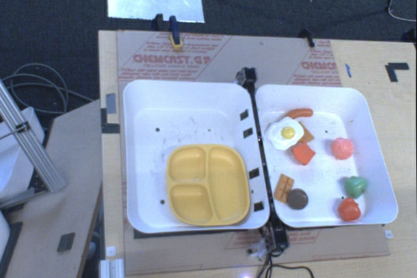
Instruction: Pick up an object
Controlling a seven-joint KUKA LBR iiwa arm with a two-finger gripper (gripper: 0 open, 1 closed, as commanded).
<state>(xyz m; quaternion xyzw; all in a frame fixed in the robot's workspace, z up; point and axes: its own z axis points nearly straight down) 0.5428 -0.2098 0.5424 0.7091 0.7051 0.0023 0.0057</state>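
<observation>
Two white bins on bench, toy food all in the right one.

Left bin [140, 140] holds a yellow divided plate [208, 183] (three compartments) toward its near right corner. Right bin [371, 140] holds the small items, well apart mostly: fried egg [287, 134] near the back left, overlapping a tan toast piece [305, 134]; sausage [298, 113] just behind the egg; red-orange block [303, 153] just in front of it; pink round item [342, 148] mid right; green item [356, 186] and red tomato-like item [349, 209] near front right; brown waffle piece [283, 187] touching a dark round cookie [298, 198] front left. Gripper jaws: cannot tell.
</observation>
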